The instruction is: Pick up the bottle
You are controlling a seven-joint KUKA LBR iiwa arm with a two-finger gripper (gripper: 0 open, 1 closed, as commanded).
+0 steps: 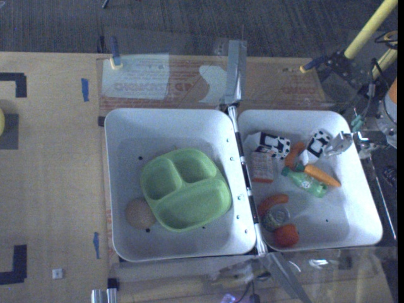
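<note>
Your fingers (344, 141) hover at the right bin's (366, 232) upper right corner; whether they are parted cannot be told. The green bottle (307, 182) lies just below and left of them, touching an orange carrot (322, 176). Its label is unreadable.

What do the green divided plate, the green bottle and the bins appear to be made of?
The green divided plate looks like moulded plastic with a matte finish: uniform colour, soft rounded compartment ridges. The green bottle looks like plastic too, slightly glossy, though it is too small to be sure. The bins seem to be thin white plastic or coated sheet, with smooth, evenly lit walls; which of the two cannot be told.
</note>
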